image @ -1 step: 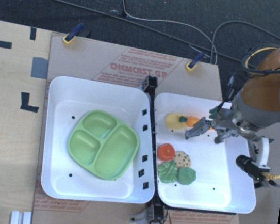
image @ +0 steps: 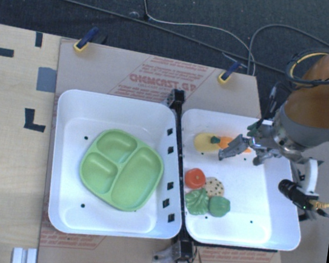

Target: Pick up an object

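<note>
Overhead, we read red printing on the brown cardboard sheet (image: 160, 78) under the bins; it seems to begin "CHEMCAST", but the smaller lines beneath are too blurred for us to make out. Two yellow-and-blue clamps (image: 85, 39) pin that sheet at its far edge on the pale wooden desk (image: 2, 152), which carries a few black tape marks. On the sheet sit two shallow white bins side by side, touching along a black joining strip. We see a light green plastic divided plate (image: 122, 169) lying flat in the left white bin (image: 69, 113). In the right white bin (image: 272, 230), near the divider, we see a small red round toy piece (image: 195, 177), a speckled tan cookie-like disc (image: 214, 186) just beside it, and a green leafy toy cluster (image: 206, 204) touching both. Farther back lies a yellow oblong toy piece (image: 204, 142) with a small green bit at its end, and an orange carrot-like piece (image: 231, 143) just beside it. The grey arm reaches in from the right, its orange band partly cut off by the frame edge. The dark tool (image: 242, 150) hovers over the orange piece and hides part of it; we cannot tell how it is set, nor whether it touches anything.
</note>
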### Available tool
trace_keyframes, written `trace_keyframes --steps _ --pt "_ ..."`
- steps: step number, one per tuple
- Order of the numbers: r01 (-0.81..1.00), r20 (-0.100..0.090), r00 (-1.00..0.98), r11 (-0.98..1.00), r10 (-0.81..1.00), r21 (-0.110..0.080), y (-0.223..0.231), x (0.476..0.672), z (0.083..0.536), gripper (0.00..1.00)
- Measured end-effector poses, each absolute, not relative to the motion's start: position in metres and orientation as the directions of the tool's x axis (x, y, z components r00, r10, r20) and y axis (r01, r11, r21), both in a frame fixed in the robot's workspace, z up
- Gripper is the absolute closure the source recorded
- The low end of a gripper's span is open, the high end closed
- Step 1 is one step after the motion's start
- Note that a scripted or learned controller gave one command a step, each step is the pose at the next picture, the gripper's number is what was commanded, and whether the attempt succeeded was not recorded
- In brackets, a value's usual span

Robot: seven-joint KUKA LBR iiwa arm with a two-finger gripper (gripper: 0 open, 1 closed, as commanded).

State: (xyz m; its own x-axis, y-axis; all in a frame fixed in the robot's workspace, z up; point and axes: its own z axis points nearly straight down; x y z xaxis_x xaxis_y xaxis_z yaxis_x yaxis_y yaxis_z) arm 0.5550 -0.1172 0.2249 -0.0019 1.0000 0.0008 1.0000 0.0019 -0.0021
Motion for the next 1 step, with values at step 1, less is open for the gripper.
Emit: trace_keyframes --steps 1 --pt "1.0 0.0 -0.001 0.001 1.0 -0.006 -0.1072 0.5553 0.1678 0.0"
